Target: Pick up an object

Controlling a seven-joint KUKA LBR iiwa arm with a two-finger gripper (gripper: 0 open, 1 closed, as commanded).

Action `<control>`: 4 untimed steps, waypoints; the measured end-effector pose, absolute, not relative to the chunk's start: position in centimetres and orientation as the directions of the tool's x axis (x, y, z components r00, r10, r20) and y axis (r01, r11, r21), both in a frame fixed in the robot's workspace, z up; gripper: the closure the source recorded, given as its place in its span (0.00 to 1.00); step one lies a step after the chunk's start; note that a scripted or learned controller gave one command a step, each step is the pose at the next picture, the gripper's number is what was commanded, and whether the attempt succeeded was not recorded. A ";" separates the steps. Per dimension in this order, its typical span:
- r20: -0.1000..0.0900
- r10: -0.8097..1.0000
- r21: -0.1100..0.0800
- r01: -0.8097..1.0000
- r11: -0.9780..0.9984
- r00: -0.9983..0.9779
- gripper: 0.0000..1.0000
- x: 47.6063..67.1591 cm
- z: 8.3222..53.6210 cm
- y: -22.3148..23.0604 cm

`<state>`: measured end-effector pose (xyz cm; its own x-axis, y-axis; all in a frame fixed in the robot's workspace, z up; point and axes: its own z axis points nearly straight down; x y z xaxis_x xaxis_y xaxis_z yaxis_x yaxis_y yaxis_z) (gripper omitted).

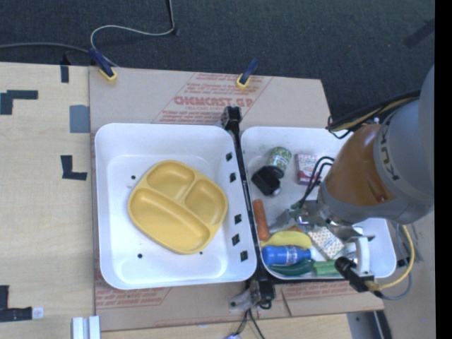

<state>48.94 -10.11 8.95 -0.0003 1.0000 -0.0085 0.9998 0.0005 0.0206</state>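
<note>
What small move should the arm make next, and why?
Probably lower the pincer a little further. It hangs over the right bin, above the clutter near the orange stick and the yellow item; I see nothing held between its fingers.

A yellow divided plate (178, 205) lay in the left white bin (113, 189), while the right white bin (385, 256) held a green can (280, 159), an orange carrot (260, 218) and a blue bottle (288, 256).

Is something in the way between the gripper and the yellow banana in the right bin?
Nothing visible stands between them. The gripper hangs just above the yellow banana in the right bin; the orange carrot lies to its left and the blue bottle below.
</note>
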 end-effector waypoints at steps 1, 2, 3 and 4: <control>-0.007 1.000 0.021 1.000 0.000 0.000 1.00 49.0 9.9 -10.0; 0.000 1.000 0.000 1.000 0.001 -0.001 1.00 48.4 18.8 -6.5; -0.001 1.000 0.009 1.000 0.001 -0.001 1.00 48.7 9.7 -9.0; 0.000 1.000 0.008 1.000 0.002 -0.002 1.00 48.7 10.6 -9.0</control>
<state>48.66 -8.99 10.59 -0.0018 1.0000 0.0003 1.0000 0.0018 0.0075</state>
